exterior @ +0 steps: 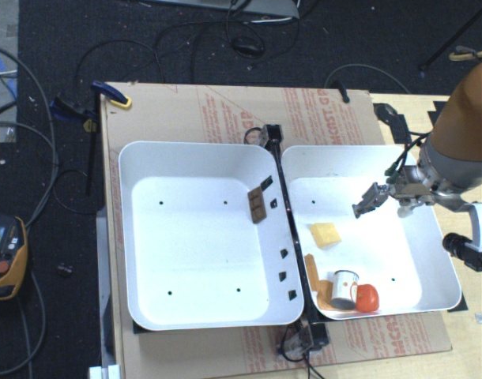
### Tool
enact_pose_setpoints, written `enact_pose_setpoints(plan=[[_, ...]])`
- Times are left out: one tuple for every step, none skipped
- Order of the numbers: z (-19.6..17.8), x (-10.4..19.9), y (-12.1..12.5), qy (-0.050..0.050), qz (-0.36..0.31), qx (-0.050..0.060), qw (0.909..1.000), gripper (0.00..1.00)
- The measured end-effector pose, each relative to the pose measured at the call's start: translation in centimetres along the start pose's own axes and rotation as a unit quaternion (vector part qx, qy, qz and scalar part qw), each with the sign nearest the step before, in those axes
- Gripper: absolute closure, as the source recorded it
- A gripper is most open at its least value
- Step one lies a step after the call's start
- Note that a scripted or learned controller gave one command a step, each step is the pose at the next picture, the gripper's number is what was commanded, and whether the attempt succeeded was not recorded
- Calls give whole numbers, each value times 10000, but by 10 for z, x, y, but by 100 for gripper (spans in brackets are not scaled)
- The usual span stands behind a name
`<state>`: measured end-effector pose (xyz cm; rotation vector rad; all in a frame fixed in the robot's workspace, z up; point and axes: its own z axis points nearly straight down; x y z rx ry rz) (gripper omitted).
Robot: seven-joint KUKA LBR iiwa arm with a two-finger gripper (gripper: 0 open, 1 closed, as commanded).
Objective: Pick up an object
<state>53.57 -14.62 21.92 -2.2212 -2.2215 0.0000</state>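
Observation:
In the right bin [431, 247] lie a pale yellow block [325, 234], a white cup with red marks [344, 287], a red round object [368, 298] touching the cup, and an orange-brown stick [313, 275] along the left wall. A brown block [257, 205] rests at the right side of the left bin [146, 212]. My gripper [381, 208] hovers over the upper middle of the right bin, up and to the right of the yellow block. It is open with nothing between its fingers.
Black clips [284, 253] line the wall between the two bins. The bins sit on a cardboard sheet [225, 113]. Cables and a blue and yellow clamp [111, 95] lie beyond the bench's far left corner.

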Motion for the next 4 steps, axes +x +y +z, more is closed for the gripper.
enact_pose_setpoints(plan=[[0, 0, 0, 0, 0, 0, 10000, 0], [40, -5, -20, 2, 338, 17, 9994, 0], [23, 1, -34, -1, 1, -1, 10000, 0], [29, -20, 29, -5, -4, -7, 10000, 0]])
